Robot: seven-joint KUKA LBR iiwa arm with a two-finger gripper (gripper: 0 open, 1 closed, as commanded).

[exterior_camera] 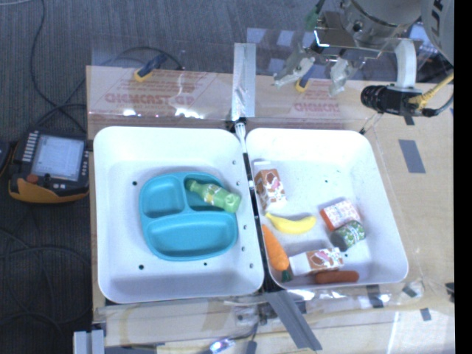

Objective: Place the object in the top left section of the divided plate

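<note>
Sausage (336,276) nearest | green bottle (214,195) in blue divided plate (188,240), top right section: light, rigid, slippery, grip mid-body | claw (316,74) spread, holding nothing

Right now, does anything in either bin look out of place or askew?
Yes. The green bottle lies tipped across the blue divided plate's top right section, overhanging the rim, not top left.

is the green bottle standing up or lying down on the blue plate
Lying down. The green bottle rests on its side in the blue divided plate, across the top right section, its cap pointing toward the upper left.
</note>
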